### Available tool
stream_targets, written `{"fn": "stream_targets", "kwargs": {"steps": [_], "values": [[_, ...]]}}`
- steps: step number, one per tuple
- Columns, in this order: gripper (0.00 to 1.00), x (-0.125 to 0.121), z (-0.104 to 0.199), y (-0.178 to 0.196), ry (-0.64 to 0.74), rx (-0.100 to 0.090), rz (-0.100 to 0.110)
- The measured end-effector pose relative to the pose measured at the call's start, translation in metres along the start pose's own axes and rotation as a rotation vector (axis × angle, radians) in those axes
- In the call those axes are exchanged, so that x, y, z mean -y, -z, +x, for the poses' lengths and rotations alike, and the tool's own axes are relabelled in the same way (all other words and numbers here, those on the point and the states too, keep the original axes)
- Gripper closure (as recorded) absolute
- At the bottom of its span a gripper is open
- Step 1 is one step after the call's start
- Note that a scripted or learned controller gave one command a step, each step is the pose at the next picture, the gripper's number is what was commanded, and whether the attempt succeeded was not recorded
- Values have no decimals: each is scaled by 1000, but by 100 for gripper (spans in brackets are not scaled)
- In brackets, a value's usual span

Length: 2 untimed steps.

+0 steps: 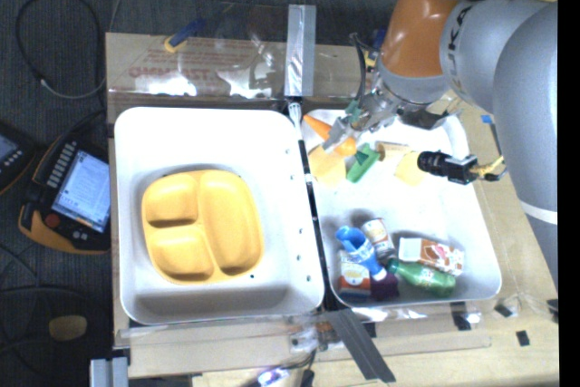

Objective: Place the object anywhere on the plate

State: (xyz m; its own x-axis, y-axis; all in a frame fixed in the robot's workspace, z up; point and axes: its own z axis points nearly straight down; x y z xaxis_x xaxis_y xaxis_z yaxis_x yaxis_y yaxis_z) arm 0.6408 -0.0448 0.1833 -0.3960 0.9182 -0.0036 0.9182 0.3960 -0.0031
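A yellow plate (201, 223) with three compartments lies in the left bin (136, 133). My gripper (347, 131) hangs low over the far left corner of the right bin (478, 236). Just under and beside it are an orange piece (319, 124), a yellow-orange piece (328, 163) and a small green object (363, 164). I cannot make out anything held in the gripper.
A pale yellow piece (410, 172) lies mid-bin. At the near side of the right bin sit a blue cup (352, 240), a small can (379, 240), a green bottle (426, 277) and a red-and-white carton (437, 255). The arm's black fitting (444, 164) overhangs the bin.
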Motion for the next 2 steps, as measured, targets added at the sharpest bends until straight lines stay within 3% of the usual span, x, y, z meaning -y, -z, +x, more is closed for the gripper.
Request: {"fn": "stream_targets", "kwargs": {"steps": [1, 2], "values": [[100, 5, 83, 4, 55, -4, -1], [100, 30, 118, 28, -137, -4, 0]]}}
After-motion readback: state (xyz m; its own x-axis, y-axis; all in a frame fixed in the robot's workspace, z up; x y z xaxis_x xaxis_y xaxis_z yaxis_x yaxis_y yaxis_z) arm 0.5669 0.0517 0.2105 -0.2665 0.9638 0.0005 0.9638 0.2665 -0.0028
